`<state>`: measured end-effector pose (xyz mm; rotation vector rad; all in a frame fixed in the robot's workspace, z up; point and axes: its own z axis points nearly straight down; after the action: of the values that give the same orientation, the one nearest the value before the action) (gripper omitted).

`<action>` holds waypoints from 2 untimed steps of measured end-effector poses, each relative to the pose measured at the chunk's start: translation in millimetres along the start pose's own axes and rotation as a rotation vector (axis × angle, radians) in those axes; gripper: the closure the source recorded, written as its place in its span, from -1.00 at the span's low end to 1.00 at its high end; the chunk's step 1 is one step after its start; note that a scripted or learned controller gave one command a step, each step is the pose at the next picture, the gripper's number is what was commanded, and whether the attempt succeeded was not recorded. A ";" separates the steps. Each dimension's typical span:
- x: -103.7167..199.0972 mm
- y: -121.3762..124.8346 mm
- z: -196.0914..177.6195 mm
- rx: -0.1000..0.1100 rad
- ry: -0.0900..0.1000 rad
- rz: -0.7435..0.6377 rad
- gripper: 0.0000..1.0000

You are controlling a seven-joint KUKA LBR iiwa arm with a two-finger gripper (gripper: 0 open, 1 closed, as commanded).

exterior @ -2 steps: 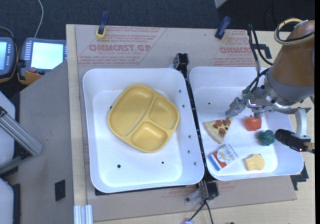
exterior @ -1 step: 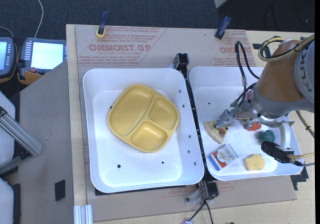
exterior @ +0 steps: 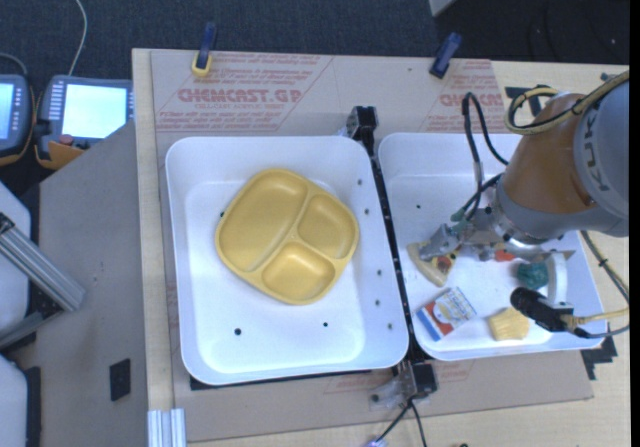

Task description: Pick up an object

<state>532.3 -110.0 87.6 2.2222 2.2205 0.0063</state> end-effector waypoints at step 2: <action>-2.8 14.0 -67.3 -0.004 -0.005 -0.002 1.00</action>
<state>546.1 -113.0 155.0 2.2156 2.2185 0.0049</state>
